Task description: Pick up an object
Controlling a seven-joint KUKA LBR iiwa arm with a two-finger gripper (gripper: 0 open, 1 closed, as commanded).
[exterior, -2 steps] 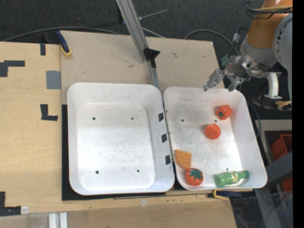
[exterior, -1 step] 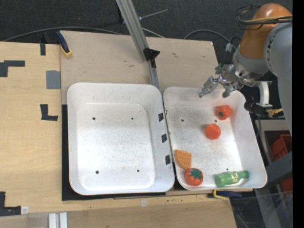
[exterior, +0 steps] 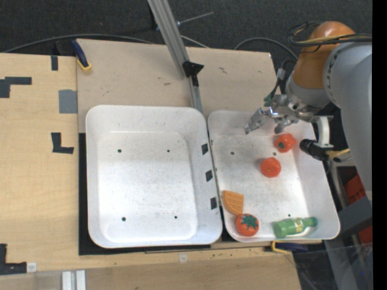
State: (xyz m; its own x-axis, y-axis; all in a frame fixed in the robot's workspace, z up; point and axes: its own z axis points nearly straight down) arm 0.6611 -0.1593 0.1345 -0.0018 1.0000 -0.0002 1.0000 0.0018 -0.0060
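Objects for picking all lie in the right bin, so look there first. You have two red-orange balls: one ball near the bin's far right edge, and a second ball just toward the near side and left of it, around the bin's middle. The two sit close but apart.

Along the near edge you see three more things. A tomato with a green top sits near the near left corner. Just behind it, against the left wall, lies an orange wedge, almost touching the tomato. A green bottle lies on its side toward the near right corner, its pale cap pointing right.

Your gripper hangs over the far part of the right bin, just behind and left of the first ball. One thin finger points down and left toward the bin floor. Nothing shows between the fingers, and you cannot tell from this angle whether the jaws are spread or pressed together.

Behind the gripper you see the grey arm with its orange band, coming in from the right.

The left bin sits beside the right one, their walls touching along the middle.
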